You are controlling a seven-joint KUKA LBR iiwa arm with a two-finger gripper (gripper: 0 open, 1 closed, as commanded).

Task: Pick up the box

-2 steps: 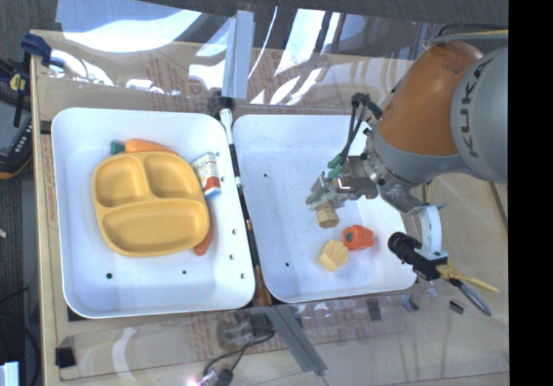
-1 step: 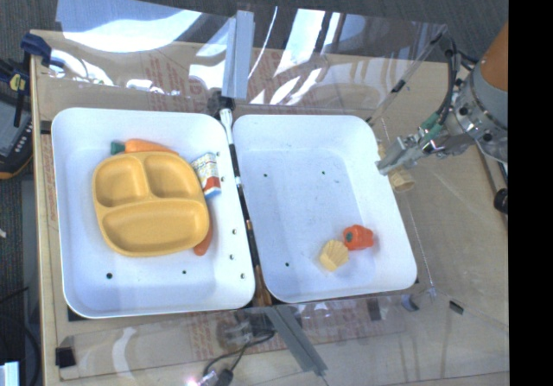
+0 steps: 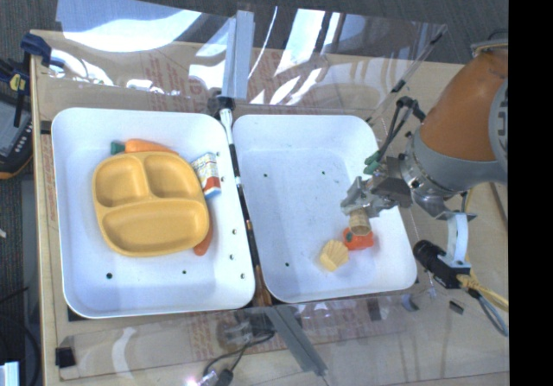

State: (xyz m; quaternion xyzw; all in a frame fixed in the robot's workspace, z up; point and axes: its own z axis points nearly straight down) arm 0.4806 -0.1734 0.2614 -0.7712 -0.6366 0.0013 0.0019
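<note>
1. The box [image 3: 207, 175], small and white with red and blue print, lies in the left bin [image 3: 78, 281], near that bin's right wall and touching the right rim of the yellow divided tray [image 3: 151, 203].
2. The end effector [image 3: 361, 213] sits in the right bin [image 3: 294, 203], near its right wall, well apart from the box, with the divider between the bins in between.
3. Whether it is spread or pressed together cannot be told.
4. Just beneath its tip lies a small orange-and-tan object [image 3: 359, 236]; a pale yellow object [image 3: 333, 256] lies beside that, toward the bin's front edge.
5. The arm [image 3: 462, 129] reaches in from the desk's right side, its orange band above the wrist, which angles down and leftward into the right bin.
</note>
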